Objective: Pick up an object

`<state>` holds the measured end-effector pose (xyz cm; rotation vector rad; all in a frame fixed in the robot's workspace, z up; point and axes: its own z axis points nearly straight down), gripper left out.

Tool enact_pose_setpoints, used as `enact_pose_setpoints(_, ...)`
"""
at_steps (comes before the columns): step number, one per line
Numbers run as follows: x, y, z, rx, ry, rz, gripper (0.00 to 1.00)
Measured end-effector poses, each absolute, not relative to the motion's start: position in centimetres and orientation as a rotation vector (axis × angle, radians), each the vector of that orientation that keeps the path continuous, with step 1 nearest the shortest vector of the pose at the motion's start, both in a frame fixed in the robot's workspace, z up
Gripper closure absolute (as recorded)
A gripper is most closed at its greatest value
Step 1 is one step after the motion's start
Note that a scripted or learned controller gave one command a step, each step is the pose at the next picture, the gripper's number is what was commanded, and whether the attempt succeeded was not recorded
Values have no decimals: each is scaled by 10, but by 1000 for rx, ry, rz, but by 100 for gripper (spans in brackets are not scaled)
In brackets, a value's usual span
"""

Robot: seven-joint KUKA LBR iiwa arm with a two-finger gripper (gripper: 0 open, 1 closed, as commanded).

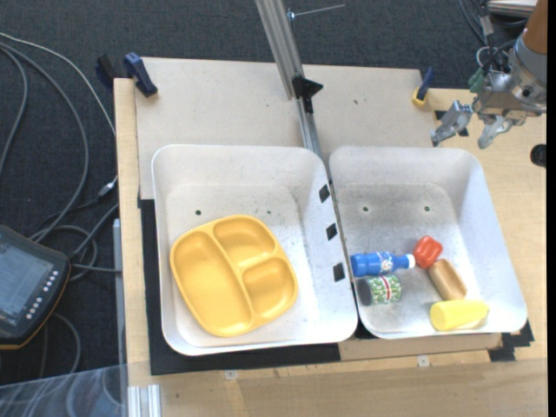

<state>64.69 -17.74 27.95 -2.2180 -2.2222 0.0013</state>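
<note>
Early in the task, at the approach step, with nothing picked up yet. Claw [472, 129] poised at the upper right, over the far rim of the right bin [486, 181], fingers spread apart with nothing between them. Candidate objects clustered at the near end of that bin, well apart from the claw: a blue-and-white bottle [382, 262] lying on its side, a small green patterned can [382, 290] just below it, a red piece [427, 251] touching the top of a brown cylinder [446, 279], and a yellow block [459, 314] lying against the near wall. In the left bin [165, 181], a yellow divided plate [233, 273], alone, flat and hard to pinch.

Next move, as a judgement: a carry toward the near end of the right bin, then a descent over one chosen item. Best odds probably on the yellow block, slightly apart from its neighbours on one side. Tight crowding around the bottle and can; risk of nudging one while closing on another. Alignment of the fingers across the short axis of the chosen item needed before closing.
</note>
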Motion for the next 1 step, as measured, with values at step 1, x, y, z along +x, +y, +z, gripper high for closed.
enact_pose_setpoints(1,647,-177,279,-2218,-2222,2,0)
